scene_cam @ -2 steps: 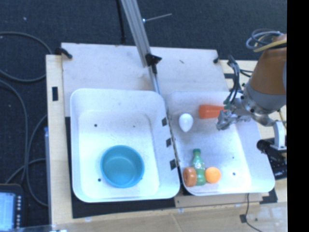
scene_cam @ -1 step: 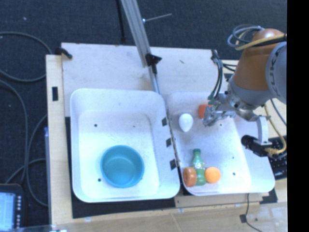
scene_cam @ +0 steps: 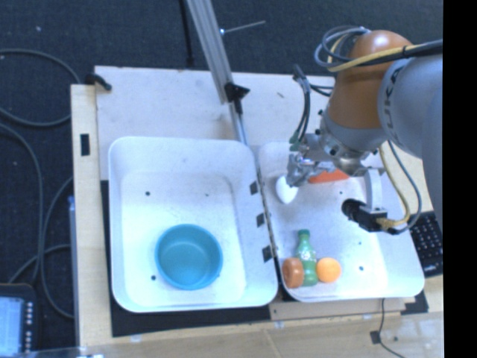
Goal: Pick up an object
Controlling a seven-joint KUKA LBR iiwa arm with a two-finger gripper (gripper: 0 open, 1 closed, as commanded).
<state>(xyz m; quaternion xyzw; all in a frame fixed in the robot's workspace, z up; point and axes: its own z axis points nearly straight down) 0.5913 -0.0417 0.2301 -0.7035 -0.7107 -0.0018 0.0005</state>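
Camera view looks down at a slant on a bench [scene_cam: 149, 95] with two white bins side by side. At far left, black cables [scene_cam: 30, 162] trail over the dark floor beside the bench. The left bin [scene_cam: 179, 162] holds a blue bowl [scene_cam: 189, 256], upright, sitting toward its near edge and apart from the walls. A silver rail [scene_cam: 212, 51] slants down from the top of the picture to the gap between the bins, ending by a black clip [scene_cam: 237, 92]. The right bin [scene_cam: 387, 274] lies touching the left one along their shared rim. A white object [scene_cam: 286, 191], rounded, lies in its far left part, close to that rim. The gripper [scene_cam: 299, 166] hangs right over the white object, its tip just above or touching it; which of the two cannot be told, nor whether the tool is open or closed. Just right of the gripper an orange-red piece [scene_cam: 328, 176] shows under the wrist, partly hidden. At the bin's near edge three things cluster together: a reddish-brown ball [scene_cam: 292, 272], a green bottle [scene_cam: 304, 253] lying with its neck pointing away, and an orange ball [scene_cam: 329, 269], each touching the next. The arm [scene_cam: 373, 80], orange-banded, comes in from the right, with a black fitting [scene_cam: 361, 213] and yellow cable below it.
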